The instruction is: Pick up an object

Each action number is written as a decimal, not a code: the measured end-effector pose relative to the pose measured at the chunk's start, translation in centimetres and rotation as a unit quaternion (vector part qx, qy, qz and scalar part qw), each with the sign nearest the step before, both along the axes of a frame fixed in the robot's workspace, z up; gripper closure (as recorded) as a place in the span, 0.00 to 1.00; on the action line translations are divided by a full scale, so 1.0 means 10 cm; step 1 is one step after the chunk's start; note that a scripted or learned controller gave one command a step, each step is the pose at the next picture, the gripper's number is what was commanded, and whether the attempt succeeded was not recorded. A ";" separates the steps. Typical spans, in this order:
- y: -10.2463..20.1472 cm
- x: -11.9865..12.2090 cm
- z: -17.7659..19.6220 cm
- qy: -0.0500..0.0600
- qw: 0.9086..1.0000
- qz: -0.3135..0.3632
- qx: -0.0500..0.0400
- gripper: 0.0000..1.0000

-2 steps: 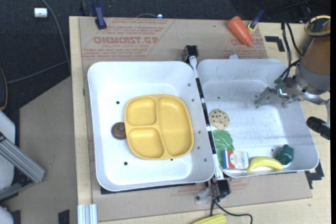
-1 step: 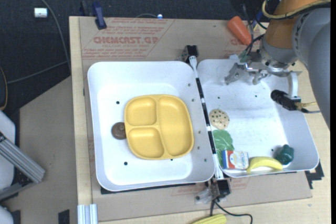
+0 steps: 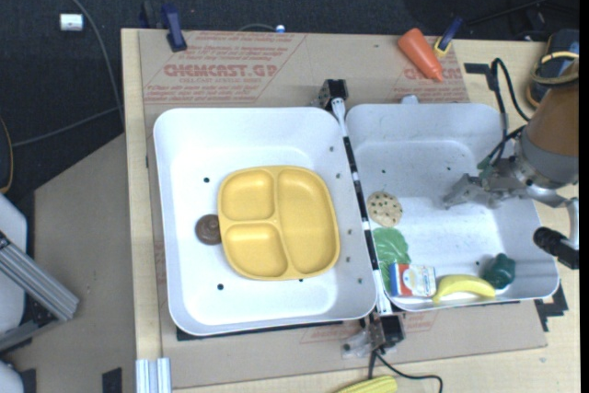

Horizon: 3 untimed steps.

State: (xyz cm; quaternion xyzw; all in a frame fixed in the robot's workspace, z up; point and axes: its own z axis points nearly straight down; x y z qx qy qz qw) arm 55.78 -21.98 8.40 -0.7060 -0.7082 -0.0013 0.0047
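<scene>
One round, speckled cookie (image 3: 384, 208) lay at nine o'clock in the right bin (image 3: 414, 129); the gripper (image 3: 460, 194) hovered nearby, fingers spread, pinching nothing.

Grey arm (image 3: 552, 156) w/ orange band, black cable, metal jaws.

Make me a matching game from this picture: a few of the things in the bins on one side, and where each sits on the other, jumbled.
Things:
1. yellow plate
2. banana
3. cookie
4. brown disc

Places:
A. right bin, near its left wall
B. left bin, tucked at the plate's left edge
C. middle of the left bin
D. right bin, along its front edge

Pairs: 1-C, 2-D, 3-A, 4-B
</scene>
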 end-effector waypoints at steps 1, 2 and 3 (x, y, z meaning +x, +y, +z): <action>0.55 1.08 0.01 -0.003 1.000 0.000 -0.004 0.00; 0.04 1.10 0.02 0.001 1.000 0.001 0.004 0.00; 0.63 0.56 0.01 -0.002 1.000 -0.001 -0.004 0.00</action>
